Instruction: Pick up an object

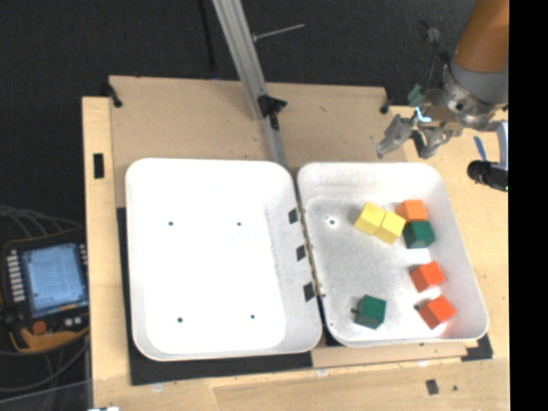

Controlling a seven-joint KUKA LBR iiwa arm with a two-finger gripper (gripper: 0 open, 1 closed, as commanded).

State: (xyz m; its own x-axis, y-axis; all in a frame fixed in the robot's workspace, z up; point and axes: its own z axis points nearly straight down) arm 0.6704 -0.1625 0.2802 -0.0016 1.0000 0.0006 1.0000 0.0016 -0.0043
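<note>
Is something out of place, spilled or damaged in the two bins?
Nothing stands out. All blocks lie inside the right bin: yellow block, three orange, two green. The gripper hangs above the bin's far edge.

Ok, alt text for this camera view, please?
The arm's pincer hangs open above the far rim of the right bin, holding nothing. That bin holds two yellow blocks, three orange blocks and two green blocks.

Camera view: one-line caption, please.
Gripper open above the right bin's far rim; seven coloured blocks inside.
</note>
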